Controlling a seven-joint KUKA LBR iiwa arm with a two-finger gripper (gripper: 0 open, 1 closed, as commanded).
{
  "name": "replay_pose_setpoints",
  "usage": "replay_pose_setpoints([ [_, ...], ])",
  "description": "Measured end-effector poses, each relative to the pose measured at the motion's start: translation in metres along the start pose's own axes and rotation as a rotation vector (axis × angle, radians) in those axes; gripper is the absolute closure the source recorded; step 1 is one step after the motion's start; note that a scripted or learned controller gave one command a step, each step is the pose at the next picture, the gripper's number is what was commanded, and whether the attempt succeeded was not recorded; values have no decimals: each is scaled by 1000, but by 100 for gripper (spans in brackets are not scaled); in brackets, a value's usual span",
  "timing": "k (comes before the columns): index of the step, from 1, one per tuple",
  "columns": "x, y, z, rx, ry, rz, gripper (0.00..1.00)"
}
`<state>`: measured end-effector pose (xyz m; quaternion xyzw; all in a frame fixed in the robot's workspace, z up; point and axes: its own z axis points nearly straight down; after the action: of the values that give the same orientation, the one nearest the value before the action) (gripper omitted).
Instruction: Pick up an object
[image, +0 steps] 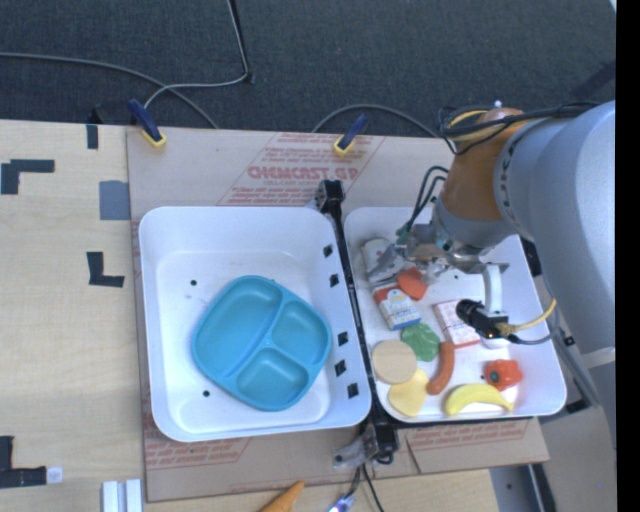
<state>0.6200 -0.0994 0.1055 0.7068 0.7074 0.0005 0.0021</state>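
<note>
Claw (392, 262) is hovering near the right white bin's (540, 400) far-left corner, its grip state unclear, over a small orange plastic piece (412, 284) (probably light, stiff, slippery); pinching its sides seems best.

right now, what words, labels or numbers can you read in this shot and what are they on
"CHEMCAST GP", red print that reads upside down, on the brown cardboard sheet under the bins; the smaller red lines around it are too blurred to read.
Small food box in the right bin: has printing, too small to read.
Blue divided plate in the left bin: no text.
</note>
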Motion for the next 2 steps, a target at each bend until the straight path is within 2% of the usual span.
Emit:
replay_pose_setpoints([
  [1, 0, -11, 10, -27, -11, -1, 0],
  [2, 2, -11, 0, -24, -5, 0, 100],
])
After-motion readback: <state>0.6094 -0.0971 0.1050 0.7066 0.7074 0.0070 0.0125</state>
